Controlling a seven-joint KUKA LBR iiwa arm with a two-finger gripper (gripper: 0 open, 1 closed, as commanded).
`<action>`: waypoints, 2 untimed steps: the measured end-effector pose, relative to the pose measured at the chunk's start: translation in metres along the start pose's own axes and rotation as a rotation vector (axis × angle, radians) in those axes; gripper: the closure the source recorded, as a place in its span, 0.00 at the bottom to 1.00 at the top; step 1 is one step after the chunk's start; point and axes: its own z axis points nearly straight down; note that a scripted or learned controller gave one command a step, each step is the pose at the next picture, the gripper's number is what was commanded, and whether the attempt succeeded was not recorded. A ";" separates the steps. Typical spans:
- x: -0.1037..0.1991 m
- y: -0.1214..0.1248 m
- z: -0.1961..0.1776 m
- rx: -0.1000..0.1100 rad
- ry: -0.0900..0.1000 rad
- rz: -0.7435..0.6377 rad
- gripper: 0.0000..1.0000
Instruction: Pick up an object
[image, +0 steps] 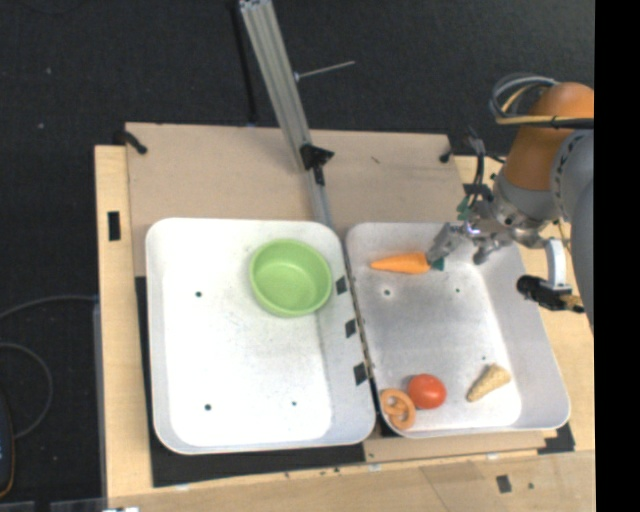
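At the near edge of the right bin (520, 330) lie three small things: a pretzel-shaped toy (397, 408) in the corner by the divider, a red tomato (428, 391) touching it on its right, and a tan wedge like a bread slice (489, 381) a little apart toward the right wall.

The left bin (200, 350) bears a green bowl (290, 278), upright, near its far right corner.

Farther back in the right bin, a toy carrot (400, 264) lies flat, its orange tip pointing left and its green top to the right. The gripper (452, 240) hangs at the carrot's green end, one finger tip touching or just above that top; whether the fingers are spread or closed on the carrot cannot be told from this slant.

Behind the bins, a metal rail (285, 95) slants across the brown board (220, 170). No writing can be read on any item.
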 end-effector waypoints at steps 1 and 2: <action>-0.002 0.004 0.023 -0.016 -0.003 -0.001 0.00; -0.003 0.006 0.009 -0.022 -0.007 -0.004 1.00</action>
